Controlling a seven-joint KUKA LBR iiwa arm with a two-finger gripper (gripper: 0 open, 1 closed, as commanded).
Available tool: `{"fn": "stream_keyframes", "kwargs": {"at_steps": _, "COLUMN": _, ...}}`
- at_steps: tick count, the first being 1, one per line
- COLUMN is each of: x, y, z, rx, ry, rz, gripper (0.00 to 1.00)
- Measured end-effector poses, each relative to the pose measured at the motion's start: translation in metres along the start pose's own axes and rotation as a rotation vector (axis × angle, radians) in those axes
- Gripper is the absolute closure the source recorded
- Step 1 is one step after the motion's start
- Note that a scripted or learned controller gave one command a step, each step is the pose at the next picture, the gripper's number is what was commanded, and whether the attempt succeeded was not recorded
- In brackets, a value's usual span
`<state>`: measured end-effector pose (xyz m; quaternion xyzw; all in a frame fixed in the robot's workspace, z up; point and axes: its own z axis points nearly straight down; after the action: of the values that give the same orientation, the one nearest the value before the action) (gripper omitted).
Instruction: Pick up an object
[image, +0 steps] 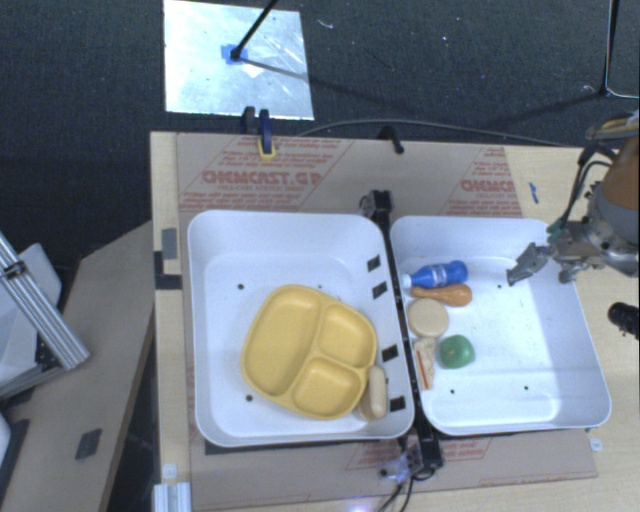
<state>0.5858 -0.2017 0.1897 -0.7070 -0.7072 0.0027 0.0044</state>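
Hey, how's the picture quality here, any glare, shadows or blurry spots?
Camera view: even, bright light, bins nearly washed out white; glare on the foil sheet at top; soft shadows under the yellow tray and beside the gripper; the arm at the right edge looks slightly blurred; small items in the right bin stay sharp.

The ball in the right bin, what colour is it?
Green; the ball shows in the camera view.
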Motion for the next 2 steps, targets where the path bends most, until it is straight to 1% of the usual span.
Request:
{"fn": "stream_keyframes", "kwargs": {"at_steps": 1, "x": 0.0, "y": 0.003, "z": -0.007, "rx": -0.011, "ry": -0.003, "rz": -0.003, "gripper": 0.0}}
{"fn": "stream_keyframes", "kwargs": {"at_steps": 2, "x": 0.007, "y": -0.003, "z": 0.041, "rx": -0.008, "ry": -0.002, "rz": -0.002, "gripper": 0.0}}
